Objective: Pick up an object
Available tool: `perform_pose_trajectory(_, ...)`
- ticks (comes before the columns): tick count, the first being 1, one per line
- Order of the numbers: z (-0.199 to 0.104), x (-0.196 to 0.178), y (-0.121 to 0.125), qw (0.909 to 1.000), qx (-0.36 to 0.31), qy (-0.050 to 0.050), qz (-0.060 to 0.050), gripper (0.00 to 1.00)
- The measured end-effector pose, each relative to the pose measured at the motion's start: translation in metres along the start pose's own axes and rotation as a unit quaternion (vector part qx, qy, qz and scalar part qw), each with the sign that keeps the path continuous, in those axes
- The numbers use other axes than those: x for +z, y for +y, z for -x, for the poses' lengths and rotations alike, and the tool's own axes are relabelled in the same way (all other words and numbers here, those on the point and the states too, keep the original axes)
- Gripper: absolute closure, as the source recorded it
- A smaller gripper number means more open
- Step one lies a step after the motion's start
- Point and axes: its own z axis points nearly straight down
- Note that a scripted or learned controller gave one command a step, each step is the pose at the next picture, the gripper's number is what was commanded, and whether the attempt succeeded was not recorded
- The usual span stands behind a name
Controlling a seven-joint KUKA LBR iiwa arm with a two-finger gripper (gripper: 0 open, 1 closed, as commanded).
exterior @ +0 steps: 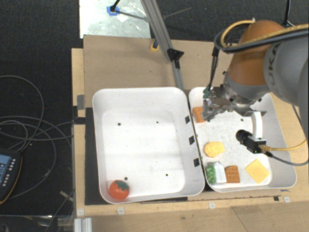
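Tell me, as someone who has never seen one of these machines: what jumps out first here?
The big grey arm with its orange band dominates the upper right, its end effector lowered into the far left corner of the right bin, beside an orange block. Next comes the bright red tomato, alone in the near left corner of the left bin. A cluster of small toy foods lies along the right bin's near side, among them a yellow slice.

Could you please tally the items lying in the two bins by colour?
Red: 1, the tomato in the left bin.
Orange or brown: 2, the block by the gripper and the waffle.
Yellow: 2, the corn and the cheese.
Green and white: 1, the small item in the right bin.
Total: 6.
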Motion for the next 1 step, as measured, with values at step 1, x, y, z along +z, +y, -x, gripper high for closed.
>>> perform_pose_trajectory(1,-0.0590,0.0017,-0.0015,1.0000,0.000,0.000,-0.001,1.00)
